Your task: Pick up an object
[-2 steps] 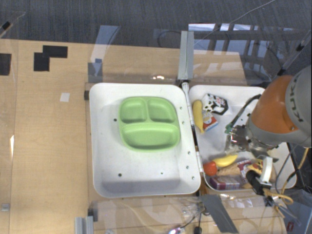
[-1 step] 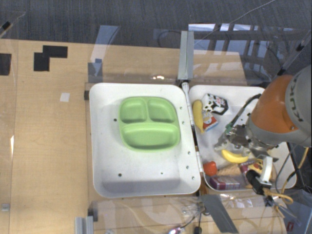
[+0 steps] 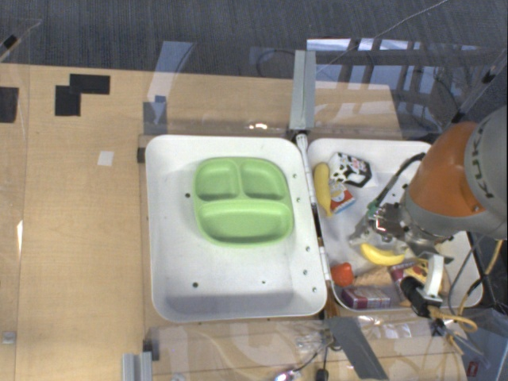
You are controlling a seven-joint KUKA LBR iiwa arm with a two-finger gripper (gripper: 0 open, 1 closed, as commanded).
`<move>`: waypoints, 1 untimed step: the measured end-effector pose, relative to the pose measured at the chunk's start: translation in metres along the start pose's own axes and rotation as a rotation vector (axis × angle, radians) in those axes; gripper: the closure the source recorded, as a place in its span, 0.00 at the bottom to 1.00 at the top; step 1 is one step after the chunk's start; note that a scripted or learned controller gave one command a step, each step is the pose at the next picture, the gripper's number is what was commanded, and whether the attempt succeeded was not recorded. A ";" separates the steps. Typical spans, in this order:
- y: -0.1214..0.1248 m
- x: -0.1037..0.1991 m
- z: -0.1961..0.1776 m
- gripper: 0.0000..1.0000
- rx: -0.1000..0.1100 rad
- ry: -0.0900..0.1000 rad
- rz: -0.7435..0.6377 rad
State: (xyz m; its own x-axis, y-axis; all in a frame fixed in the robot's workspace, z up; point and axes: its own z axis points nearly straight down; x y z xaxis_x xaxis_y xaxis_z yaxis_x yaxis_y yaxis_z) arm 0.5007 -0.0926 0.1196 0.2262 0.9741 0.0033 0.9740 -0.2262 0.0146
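Note:
My gripper (image 3: 381,227) hangs low over the middle of the right bin (image 3: 397,151), under the orange band of the arm (image 3: 447,182). Just below it lies a small yellow banana (image 3: 383,254). A longer yellow banana (image 3: 321,189) lies along the bin's left wall. A black-and-white patterned item (image 3: 350,168) sits at the bin's far side, with a red and blue packet (image 3: 343,203) beside it. At the near side are a red tomato (image 3: 342,274), a tan stick (image 3: 373,275) and a maroon box (image 3: 367,297).
The left bin (image 3: 175,276) holds a green divided plate (image 3: 242,200). A metal divider post (image 3: 300,94) stands between the bins at the back. Cables and a white part (image 3: 433,276) hang off the arm at the right bin's near right corner.

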 end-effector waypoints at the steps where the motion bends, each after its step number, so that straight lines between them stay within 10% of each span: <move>1: -0.004 0.009 0.028 0.00 -0.008 -0.002 -0.293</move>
State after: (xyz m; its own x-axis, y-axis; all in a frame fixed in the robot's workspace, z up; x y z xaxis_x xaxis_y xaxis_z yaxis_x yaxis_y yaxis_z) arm 0.4998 -0.0828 0.0918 -0.0648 0.9979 -0.0037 0.9976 0.0649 0.0222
